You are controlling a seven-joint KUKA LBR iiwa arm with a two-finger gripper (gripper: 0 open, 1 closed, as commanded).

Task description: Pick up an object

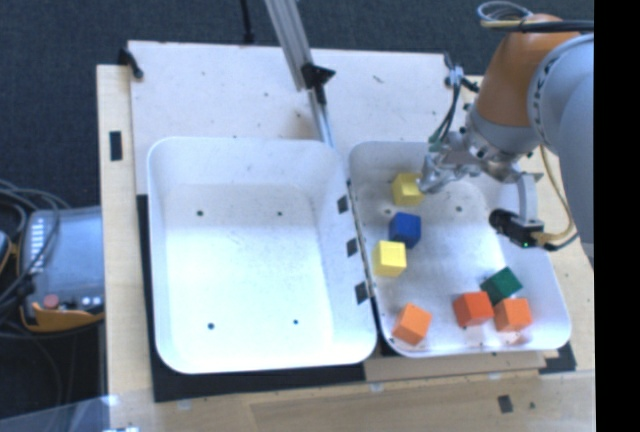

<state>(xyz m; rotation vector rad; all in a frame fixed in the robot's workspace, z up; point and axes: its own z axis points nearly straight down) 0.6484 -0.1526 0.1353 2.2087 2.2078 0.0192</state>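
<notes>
At frame centre, bench [220, 90]: carried two white bins side by side, so blocks could pass between them.
Left bin [250, 250]: lay bare, mid-left.
Right bin [455, 220]: held all the blocks, hence the arm reached there.
Arm [530, 80]: entered from upper right, bent down over the bin's top.
Gripper [432, 178]: sat low, just beside the yellow block [406, 189]; whether it was wide or narrow I could not tell, and nothing showed in its grasp.
Other blocks: blue [405, 227], second yellow [390, 258], green [501, 284], three orange [472, 309] lower right, well apart.
</notes>
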